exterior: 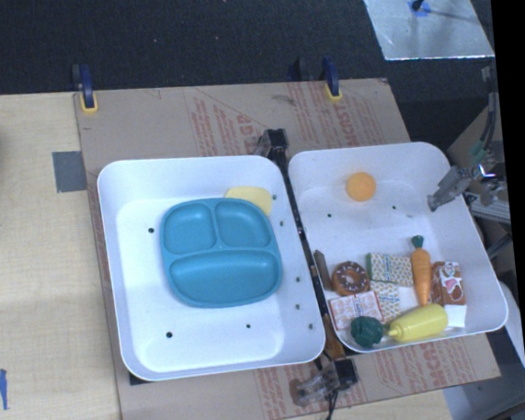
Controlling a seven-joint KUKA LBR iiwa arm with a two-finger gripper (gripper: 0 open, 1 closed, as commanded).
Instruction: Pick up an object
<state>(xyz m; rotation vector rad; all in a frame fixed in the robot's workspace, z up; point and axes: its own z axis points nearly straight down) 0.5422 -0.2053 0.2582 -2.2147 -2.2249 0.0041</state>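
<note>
My pincer (439, 198) sits at the right rim of the right-hand shallow white bin (382, 161), grey fingertips just reaching over the edge. Nothing lies between the fingers. Whether they stand apart or together, I cannot tell; at this slant they blur into one grey wedge.

Task status: nothing lifted yet. All objects rest on the bin floors. The whole pick remains: choose, descend, close, raise.

Right bin contents:
- small orange ball (361, 187), alone in the upper part, well apart from the rest and nearest to my pincer.
- toy carrot with a green top (422, 269), lying near the right wall.
- brown ring doughnut (349, 278), near the left wall.
- yellow banana-shaped piece (418, 323) along the bottom, touching a dark green leafy piece (368, 332).
- several flat printed cards or packets (390, 269) crowded between these; details too small to read.

Left-hand white bin (120, 264): a blue plastic plate with three compartments (220, 251) in the middle, and a pale yellow piece (250, 197) tucked against its upper right edge, partly hidden.

Judgement: the orange ball looks the easiest target, isolated and close, though round and liable to roll off a closing grip. The cluster at the bottom is tightly packed; fingers would likely strike neighbours there.
</note>
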